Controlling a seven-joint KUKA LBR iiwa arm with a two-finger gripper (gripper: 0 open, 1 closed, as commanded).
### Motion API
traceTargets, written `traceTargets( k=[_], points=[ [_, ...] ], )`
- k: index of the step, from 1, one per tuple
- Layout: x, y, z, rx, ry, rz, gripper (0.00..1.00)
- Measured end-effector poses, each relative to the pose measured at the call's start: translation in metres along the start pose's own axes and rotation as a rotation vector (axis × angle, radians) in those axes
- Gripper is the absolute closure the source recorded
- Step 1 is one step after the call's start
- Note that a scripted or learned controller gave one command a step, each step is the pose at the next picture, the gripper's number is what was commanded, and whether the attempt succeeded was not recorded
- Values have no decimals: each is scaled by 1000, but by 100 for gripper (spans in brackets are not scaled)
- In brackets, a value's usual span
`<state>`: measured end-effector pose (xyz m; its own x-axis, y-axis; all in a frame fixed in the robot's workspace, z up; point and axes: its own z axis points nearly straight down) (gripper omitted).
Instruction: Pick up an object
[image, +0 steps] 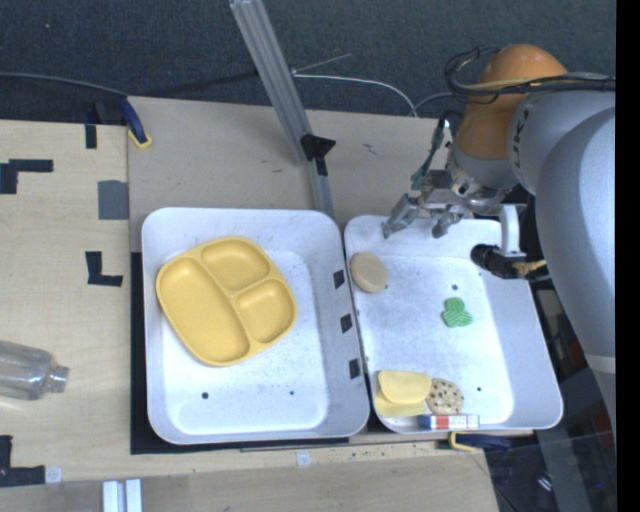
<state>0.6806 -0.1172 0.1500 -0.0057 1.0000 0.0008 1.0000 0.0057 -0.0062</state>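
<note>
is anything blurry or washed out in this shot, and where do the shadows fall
Camera view: lighting is soft and even, with faint shadows hugging the yellow divided plate and the tan round piece; the white bins look bright but not blown out; the claw and small green item are slightly soft; the clear bottle at the left edge is hard to make out.
</note>
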Motion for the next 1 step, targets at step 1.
traceTargets(
  k=[1],
  points=[
    [-67,-1,39,8,11,7,0]
  ],
)
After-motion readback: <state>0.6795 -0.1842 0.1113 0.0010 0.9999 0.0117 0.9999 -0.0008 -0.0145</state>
